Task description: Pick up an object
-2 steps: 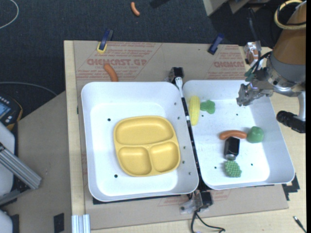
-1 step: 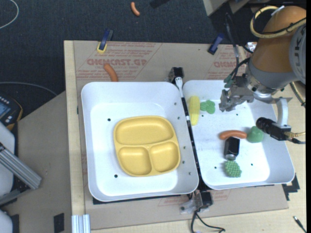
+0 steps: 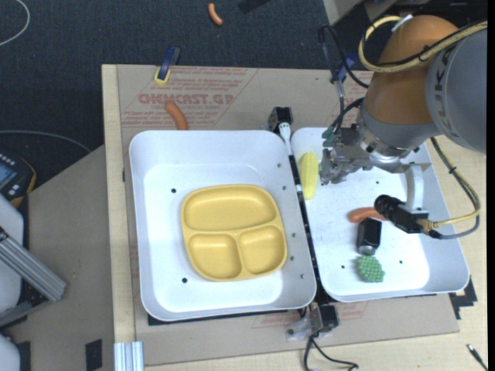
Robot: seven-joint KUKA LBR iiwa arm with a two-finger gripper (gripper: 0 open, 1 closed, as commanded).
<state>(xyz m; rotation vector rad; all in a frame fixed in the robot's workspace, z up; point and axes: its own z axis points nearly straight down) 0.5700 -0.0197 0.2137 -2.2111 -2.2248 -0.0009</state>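
Over the right bin (image 3: 433,273), near its upper left corner, the end effector (image 3: 334,168) hangs low, and whether it is apart or together I cannot tell under all that wrist hardware. Just beside it to the left lies a yellow corn cob (image 3: 308,175), hard against the bin's left wall. That's my worry: a descent here may clip the wall or nudge the corn away instead of straddling it. Further out sit an orange sausage (image 3: 360,215), a dark can (image 3: 369,236) and a green broccoli piece (image 3: 370,269), close together, so a grab could catch two. Left bin (image 3: 155,168) holds a yellow divided plate (image 3: 232,230). Red print on the worktop (image 3: 209,91) reads roughly "CHEMCAST GP".
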